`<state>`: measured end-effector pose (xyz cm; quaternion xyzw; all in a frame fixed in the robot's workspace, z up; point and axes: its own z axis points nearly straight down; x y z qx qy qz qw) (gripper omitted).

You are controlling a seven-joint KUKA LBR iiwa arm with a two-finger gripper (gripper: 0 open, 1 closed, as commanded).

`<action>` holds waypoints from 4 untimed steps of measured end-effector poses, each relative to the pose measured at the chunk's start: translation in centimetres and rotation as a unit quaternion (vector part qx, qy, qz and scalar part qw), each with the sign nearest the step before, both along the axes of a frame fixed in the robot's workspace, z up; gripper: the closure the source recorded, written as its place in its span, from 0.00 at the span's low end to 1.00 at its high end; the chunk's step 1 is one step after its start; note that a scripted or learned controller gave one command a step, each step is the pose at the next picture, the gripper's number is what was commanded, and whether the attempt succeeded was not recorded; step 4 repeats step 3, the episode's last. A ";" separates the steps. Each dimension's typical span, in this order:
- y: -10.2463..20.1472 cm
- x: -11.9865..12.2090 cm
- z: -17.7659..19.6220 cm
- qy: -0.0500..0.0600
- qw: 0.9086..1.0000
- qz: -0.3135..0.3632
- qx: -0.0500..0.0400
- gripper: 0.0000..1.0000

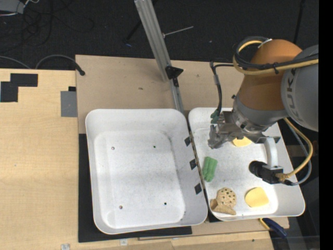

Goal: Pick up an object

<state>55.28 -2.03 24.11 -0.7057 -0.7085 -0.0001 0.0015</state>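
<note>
We see the gripper [216, 139] hanging low over the upper left part of the right bin [291, 204], close to the divider where the two bins meet. Whether anything sits in it we cannot tell, because the wrist and the orange band block that part of the view.

The nearest thing to it is a green object [209, 169], which lies on the bin floor just below the gripper in the picture and apart from it, hard against the bin's left wall. Its long axis runs roughly up and down the picture, leaning slightly, with the upper end nearer the gripper.

Further down, near the bin's lower edge, we find a tan, speckled cookie-like piece [225, 200] and, to its right, a yellow round object [256, 197]. Another yellow item [241, 141] peeks out from beneath the arm, just right of the gripper. The left bin [99, 124] lies beside the right one, their rims touching.
</note>
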 end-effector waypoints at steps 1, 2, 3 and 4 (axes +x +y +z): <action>4.7 0.9 -0.8 0.001 1.000 0.000 0.000 1.00; 9.9 1.2 -0.1 0.000 1.000 0.000 0.000 1.00; 9.7 1.2 -0.1 0.001 1.000 0.000 -0.001 0.00; 9.7 1.2 -0.1 0.001 1.000 0.000 -0.001 0.00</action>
